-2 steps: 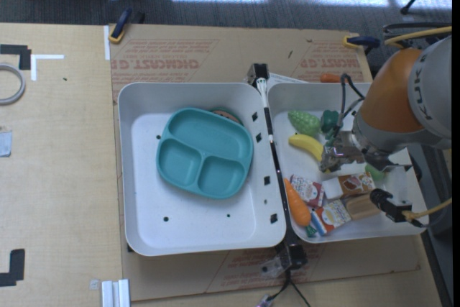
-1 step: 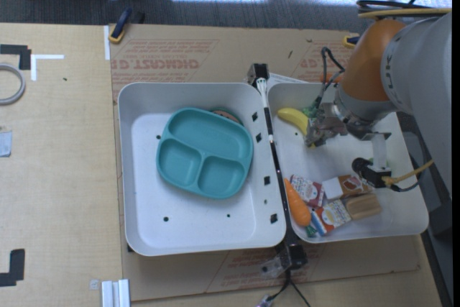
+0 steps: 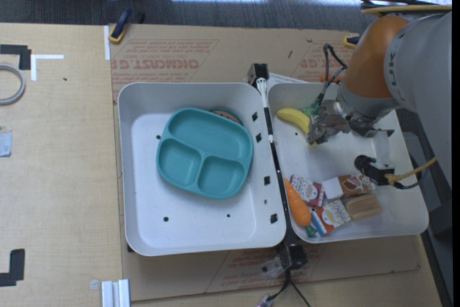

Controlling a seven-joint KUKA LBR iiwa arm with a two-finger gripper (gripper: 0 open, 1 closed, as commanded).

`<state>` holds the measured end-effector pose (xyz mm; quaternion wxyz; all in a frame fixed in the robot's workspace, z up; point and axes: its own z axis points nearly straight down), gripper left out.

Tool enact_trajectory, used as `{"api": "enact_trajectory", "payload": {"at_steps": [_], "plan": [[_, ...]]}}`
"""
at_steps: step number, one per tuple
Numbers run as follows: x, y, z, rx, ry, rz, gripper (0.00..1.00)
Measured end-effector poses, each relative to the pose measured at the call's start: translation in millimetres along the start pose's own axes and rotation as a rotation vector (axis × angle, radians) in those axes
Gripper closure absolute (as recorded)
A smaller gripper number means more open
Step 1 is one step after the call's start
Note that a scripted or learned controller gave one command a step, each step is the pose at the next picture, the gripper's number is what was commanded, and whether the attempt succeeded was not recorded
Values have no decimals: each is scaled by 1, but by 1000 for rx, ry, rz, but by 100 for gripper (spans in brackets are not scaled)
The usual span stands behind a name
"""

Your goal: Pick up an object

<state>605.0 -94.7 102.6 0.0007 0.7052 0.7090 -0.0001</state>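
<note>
end effector (image 3: 316, 134): low in the right bin (image 3: 402, 226), just beside the banana (image 3: 293, 118); grip state cannot be told | banana: yellow, lies at the bin's far left, near the divider | handling, judged: light, smooth, curved, likely slippery; best pinched across its middle
</note>
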Motion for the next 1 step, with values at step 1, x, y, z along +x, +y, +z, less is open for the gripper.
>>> {"api": "enact_trajectory", "payload": {"at_steps": [1], "plan": [[65,13,-173,0,0,2,100]]}}
